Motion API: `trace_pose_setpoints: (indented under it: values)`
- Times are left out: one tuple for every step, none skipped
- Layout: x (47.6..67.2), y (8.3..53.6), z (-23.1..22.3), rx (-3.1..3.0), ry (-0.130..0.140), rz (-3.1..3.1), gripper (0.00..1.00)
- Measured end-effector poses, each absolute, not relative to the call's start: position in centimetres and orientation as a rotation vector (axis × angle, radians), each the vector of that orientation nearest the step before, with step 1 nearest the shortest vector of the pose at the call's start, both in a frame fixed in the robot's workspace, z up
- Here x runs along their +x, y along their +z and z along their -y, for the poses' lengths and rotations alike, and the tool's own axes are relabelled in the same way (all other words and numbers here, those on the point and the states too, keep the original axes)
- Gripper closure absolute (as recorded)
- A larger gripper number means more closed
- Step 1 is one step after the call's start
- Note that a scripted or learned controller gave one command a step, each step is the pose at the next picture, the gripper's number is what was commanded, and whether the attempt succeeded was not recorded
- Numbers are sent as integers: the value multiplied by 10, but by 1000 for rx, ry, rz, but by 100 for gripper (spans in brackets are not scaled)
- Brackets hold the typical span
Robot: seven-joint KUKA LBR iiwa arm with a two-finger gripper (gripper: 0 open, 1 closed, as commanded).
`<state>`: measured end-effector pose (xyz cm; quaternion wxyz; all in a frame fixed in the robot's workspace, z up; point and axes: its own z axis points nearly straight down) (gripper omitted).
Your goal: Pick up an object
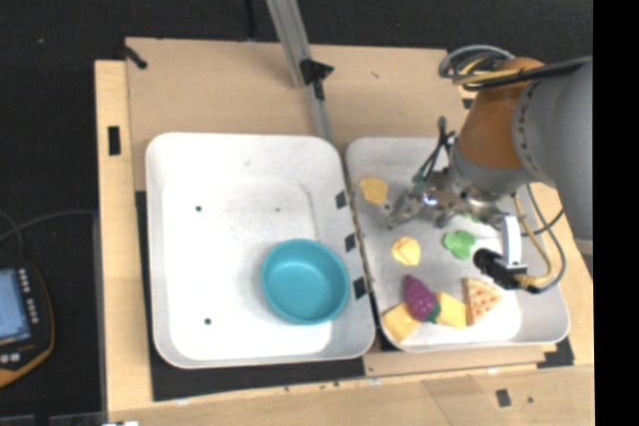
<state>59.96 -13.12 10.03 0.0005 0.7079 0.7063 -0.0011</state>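
Observation:
The right bin [539, 314] holds several small toy foods. A yellow piece [373, 190] lies near its left wall, and another yellow piece [405, 250] sits in the middle. A green piece [459, 242] lies to the right of that. Along the front are a purple piece [419, 296], two yellow pieces [401, 321] [451, 312] and a pizza slice [482, 298]. My gripper [419, 205] hangs low over the upper middle of this bin, between the first yellow piece and the green one. The grey arm with its orange band [494, 130] covers the bin's back right.
The left bin [200, 185] holds a blue bowl [303, 280] near its front right corner. A metal pole [285, 10] slants up from between the bins at the back. A black cable and connector [499, 266] hang beside the green piece.

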Motion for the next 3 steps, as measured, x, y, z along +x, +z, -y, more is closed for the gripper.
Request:
trace_pose_setpoints:
  values:
    - [601, 112, 132, 2227, 3, -2211, 100]
    - [609, 167, 139, 2222, 1, -2218, 100]
    - [600, 216, 145, 2228, 0, -2212, 100]
